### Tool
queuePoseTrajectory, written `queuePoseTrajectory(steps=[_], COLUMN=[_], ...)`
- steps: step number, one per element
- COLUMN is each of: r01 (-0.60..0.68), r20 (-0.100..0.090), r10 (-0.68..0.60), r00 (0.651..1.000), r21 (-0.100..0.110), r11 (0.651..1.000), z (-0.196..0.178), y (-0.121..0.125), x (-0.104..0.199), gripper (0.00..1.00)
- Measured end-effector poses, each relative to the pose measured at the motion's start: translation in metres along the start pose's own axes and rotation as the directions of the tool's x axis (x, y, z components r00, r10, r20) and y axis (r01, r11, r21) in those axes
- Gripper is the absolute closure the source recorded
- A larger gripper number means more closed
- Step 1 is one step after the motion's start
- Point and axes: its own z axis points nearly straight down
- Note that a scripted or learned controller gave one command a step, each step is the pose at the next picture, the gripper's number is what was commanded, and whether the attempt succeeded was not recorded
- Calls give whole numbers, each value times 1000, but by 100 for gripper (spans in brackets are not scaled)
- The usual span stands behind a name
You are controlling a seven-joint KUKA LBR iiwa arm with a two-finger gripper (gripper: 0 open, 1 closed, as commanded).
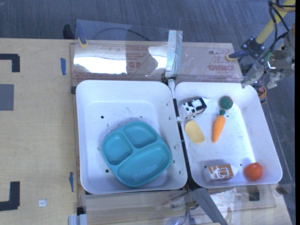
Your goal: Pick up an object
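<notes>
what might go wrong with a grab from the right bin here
The yellow piece and the black-and-white toy lie against the wall between the bins, so a finger might strike the right bin at that wall. The carrot lies close beside the yellow piece and could get nudged. The tomato is round and may roll off. The gripper sits outside the bin's far right corner.

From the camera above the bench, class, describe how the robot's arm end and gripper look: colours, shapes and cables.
At the upper right corner, the gripper is a small grey metal assembly with dark fittings and a little orange near its lower edge. Yellow and black cables loop down to it from above, beside a yellow strut. It is too small and cluttered to make out markings.
</notes>
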Motion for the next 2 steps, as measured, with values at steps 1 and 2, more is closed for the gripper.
queuePoseTrajectory(steps=[1, 2], r01=[172, 273], r20=[-2, 4], r10=[-172, -273], r00=[985, 962], r21=[5, -8], r11=[985, 962], z=[94, 188], y=[-44, -50], x=[15, 57], gripper=[0, 0])
